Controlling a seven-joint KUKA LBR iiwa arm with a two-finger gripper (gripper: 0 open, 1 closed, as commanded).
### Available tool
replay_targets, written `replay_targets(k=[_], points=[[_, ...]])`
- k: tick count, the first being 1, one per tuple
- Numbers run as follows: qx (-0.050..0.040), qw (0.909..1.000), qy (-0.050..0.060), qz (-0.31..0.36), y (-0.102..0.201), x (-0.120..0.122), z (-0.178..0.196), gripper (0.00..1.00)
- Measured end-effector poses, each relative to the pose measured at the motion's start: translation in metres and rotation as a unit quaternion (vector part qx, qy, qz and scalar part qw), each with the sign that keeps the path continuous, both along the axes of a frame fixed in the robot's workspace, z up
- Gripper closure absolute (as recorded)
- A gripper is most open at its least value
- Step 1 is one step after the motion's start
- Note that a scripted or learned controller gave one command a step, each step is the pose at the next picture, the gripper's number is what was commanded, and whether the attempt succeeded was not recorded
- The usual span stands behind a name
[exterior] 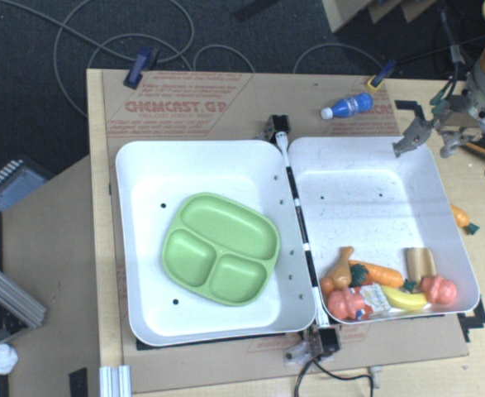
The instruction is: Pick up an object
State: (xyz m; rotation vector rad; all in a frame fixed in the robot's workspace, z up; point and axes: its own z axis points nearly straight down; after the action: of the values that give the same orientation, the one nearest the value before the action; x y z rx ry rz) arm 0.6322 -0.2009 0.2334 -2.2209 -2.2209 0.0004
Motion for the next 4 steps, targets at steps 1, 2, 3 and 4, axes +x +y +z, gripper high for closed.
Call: replay_targets(k=[1, 2, 3, 4], points=[[0.0004, 1.0, -0.002, 0.002, 0.074, 0.035, 0.002, 0.0], [0.0003, 1.0, 0.002, 0.0, 0.069, 0.033, -0.088, 0.0], [-0.0017, 1.0, -0.003, 0.0, 0.011, 0.035, -0.019, 0.0], [0.0003, 1.0, 0.001, 0.0, 0.06, -0.13, -0.059, 0.0]])
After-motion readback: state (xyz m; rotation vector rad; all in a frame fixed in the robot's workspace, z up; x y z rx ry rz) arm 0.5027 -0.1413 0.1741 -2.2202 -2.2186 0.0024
